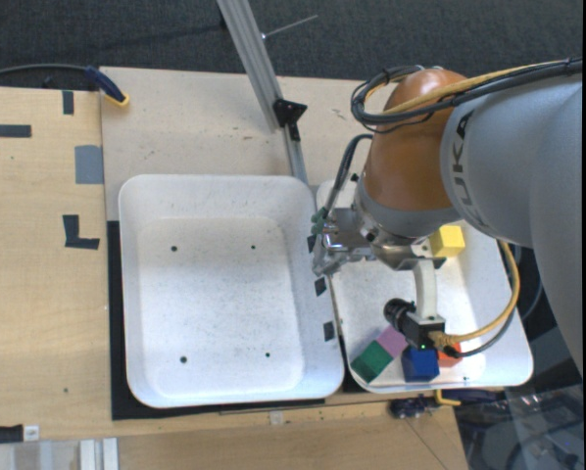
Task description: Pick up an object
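Hiding whether its jaws are open, the arm (513, 155) overhangs green block (373, 362), purple block (392, 342) and blue block (420, 364).

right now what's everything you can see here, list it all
left bin: 1, white, bench centre
right bin: 1, white, beside it, under the arm
green block: 1, green, right bin, near edge
purple block: 1, purple, against the green block
blue block: 1, blue, right of the green block
yellow block: 1, yellow, right bin, by the wrist
metal rail: 1, grey, slanting from the top edge
clamp: 1, blue and yellow, bench's far-left corner
tape pieces: several, grey and dark, left bench
arm: 1, grey, orange band
gripper: 1, metal, over the bins' seam
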{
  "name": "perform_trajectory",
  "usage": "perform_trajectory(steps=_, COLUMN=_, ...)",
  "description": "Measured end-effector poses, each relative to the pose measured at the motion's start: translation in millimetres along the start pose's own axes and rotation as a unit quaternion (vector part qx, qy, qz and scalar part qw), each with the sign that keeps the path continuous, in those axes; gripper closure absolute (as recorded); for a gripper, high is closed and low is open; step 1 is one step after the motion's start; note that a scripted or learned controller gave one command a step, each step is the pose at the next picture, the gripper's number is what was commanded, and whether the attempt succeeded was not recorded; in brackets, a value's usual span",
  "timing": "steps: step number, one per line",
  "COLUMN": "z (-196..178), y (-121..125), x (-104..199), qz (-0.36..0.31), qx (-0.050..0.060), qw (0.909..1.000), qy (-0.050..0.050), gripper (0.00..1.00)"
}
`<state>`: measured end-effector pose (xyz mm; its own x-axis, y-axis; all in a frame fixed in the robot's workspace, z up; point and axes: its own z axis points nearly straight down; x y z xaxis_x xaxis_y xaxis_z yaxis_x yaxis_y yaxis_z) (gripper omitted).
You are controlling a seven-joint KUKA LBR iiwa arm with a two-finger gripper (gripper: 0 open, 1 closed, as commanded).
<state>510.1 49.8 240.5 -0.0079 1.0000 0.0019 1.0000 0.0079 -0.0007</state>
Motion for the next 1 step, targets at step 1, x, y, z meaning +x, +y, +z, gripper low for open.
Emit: perform_trajectory(steps=1, z=10.6, y=3.3, x=46.5, qz=0.001, qx=0.001, qw=1.0, qy=-0.001, gripper=1.0)
